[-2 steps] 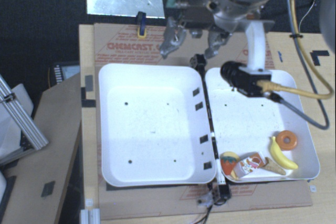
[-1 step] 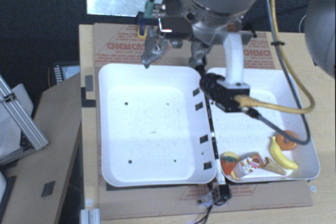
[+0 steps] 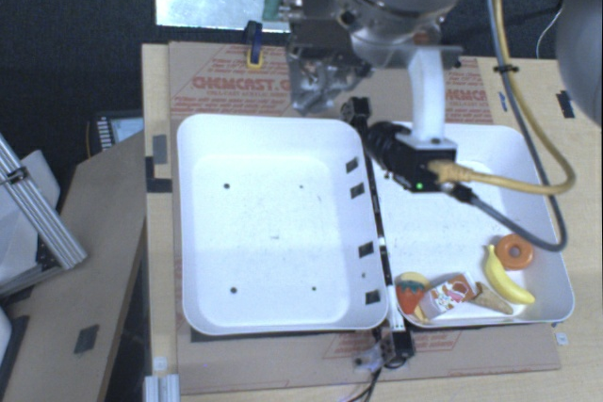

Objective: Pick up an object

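Observation:
Several small objects lie in the front right corner of the right bin: a yellow banana, an orange round piece just behind it, a red and orange fruit-like piece, a white and red packet and a tan wedge. My gripper hangs over the back edge of the left bin, near the divide between the bins and far from the objects. It looks blurred, and nothing is visible in it.
A black camera unit with a yellow cable hangs from the arm over the back of the right bin. Brown cardboard lies behind the bins. A metal frame stands at the left.

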Available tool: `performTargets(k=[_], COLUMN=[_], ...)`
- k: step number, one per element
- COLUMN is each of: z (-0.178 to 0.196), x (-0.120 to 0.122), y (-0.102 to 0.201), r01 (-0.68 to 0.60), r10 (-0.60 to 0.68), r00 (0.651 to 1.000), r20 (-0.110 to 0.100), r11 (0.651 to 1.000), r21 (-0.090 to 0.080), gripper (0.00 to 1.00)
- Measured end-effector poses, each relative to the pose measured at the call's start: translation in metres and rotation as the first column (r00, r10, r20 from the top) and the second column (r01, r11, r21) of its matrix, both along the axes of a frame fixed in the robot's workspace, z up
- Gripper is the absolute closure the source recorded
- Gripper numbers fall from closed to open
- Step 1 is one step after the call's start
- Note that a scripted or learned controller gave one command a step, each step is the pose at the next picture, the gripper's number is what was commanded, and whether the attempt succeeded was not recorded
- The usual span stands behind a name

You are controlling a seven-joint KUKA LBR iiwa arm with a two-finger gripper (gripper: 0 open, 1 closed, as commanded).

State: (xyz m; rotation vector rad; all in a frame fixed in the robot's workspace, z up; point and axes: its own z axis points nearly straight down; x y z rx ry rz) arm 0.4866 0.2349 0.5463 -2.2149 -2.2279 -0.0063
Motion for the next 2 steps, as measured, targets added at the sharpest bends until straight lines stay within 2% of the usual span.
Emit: performTargets(k=[1, 2], z=[-0.012, -0.011], x=[0.078, 0.110], y=[-0.078, -0.157], r01=[0.011, 0.012], r10=[-0.011, -0.012], r00=[1.000, 1.000], r20=[0.001, 0.001], r11=[1.000, 1.000], r21=[-0.003, -0.005], gripper=[1.00, 1.00])
